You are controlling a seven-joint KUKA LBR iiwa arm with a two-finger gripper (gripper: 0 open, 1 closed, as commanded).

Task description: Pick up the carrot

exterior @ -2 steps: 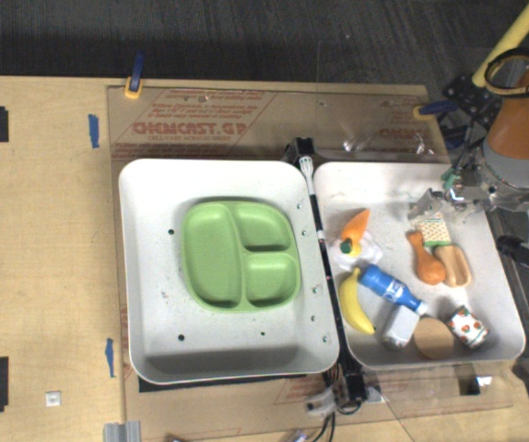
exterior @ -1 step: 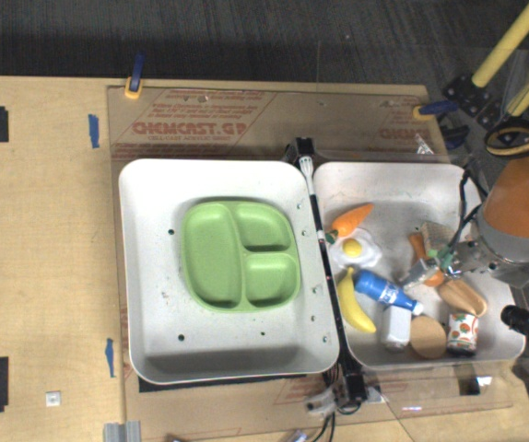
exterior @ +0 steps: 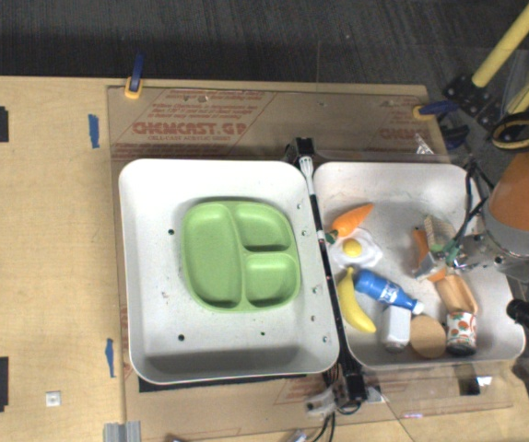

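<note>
Reaching in from the right edge of the camera view: grey arm [exterior: 523, 238] with orange band [exterior: 525, 196], ending in the gripper [exterior: 437, 258] low over the right half of the right bin [exterior: 389, 178]. Grip state not discernible against the clutter below; nothing visibly grasped.

Lying well apart from the gripper, toward the partition between the bins and slightly farther up the view: carrot [exterior: 352, 217], orange with a green tip, tilted, resting on the bin floor. Touching or almost touching the carrot's lower end: fried egg toy [exterior: 357, 246], white with a yellow centre.

Placed below that, on the same far side from the gripper: banana [exterior: 356, 304] along the partition wall, and blue bottle [exterior: 383, 290] slanting between the banana and the gripper, with a white piece [exterior: 398, 327] at its lower end.

Sitting just beside the gripper, toward the near rim: tan bread roll [exterior: 455, 294]. Farther down: brown round item [exterior: 428, 336] and small printed can [exterior: 463, 331], side by side.

Occupying the left bin [exterior: 154, 274], well away from the gripper across the partition: green divided plate [exterior: 240, 252], one long compartment and two smaller ones.

Supporting both bins: brown cardboard sheet [exterior: 200, 118] on the bench [exterior: 34, 247].
</note>
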